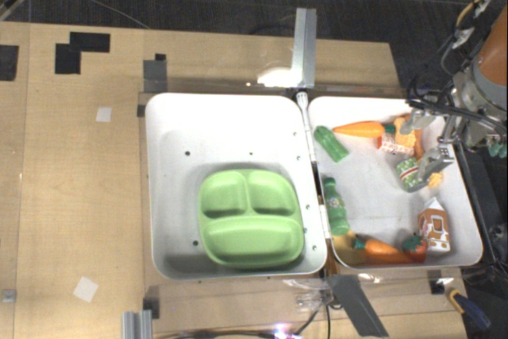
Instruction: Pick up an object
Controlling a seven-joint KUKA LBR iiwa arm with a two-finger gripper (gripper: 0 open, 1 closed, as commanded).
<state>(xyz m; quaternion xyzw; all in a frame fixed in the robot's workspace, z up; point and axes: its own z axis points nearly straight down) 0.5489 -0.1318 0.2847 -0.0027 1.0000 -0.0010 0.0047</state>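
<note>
My gripper [429, 142] hangs over the right bin's [373, 186] far right part, reaching in from the right. Its two grey fingers [435, 161] stand apart, so it is open with nothing held between them. Just left of it lie a red-and-white pack [394, 142] and a green-and-white can [409, 174]. An orange carrot [361, 129] lies at the bin's back. A small carton [433, 227] stands in the front right corner.
The right bin also holds a green pod [329, 144], a green bottle [335, 206] along the left wall, and a second carrot [382, 250] at the front. The left bin [171, 171] bears a green divided tray [251, 216].
</note>
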